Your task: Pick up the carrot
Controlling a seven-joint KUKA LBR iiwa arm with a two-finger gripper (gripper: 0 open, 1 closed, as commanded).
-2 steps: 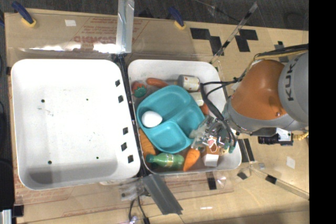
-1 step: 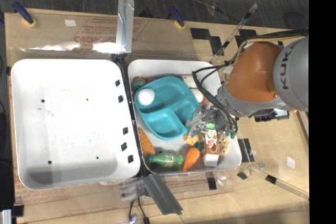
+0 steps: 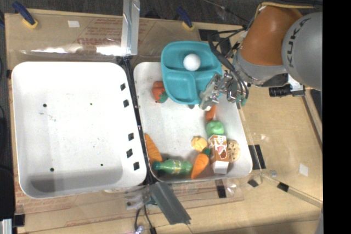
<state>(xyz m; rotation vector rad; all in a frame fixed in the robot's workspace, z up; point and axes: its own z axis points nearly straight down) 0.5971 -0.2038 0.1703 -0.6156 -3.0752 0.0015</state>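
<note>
Where the right bin (image 3: 143, 71) meets its near edge, 1 carrot (image 3: 199, 165) lies tilted between a green bottle (image 3: 173, 167) and a small carton (image 3: 218, 149); a 2nd carrot (image 3: 152, 147) lies along the left wall. Farther in, a green toy (image 3: 215, 127) sits by the right wall. Beyond it the pincer (image 3: 221, 92) hangs at a teal tray (image 3: 184, 82) holding a white ball (image 3: 191, 62); whether it is released or clenched I cannot tell.
</note>
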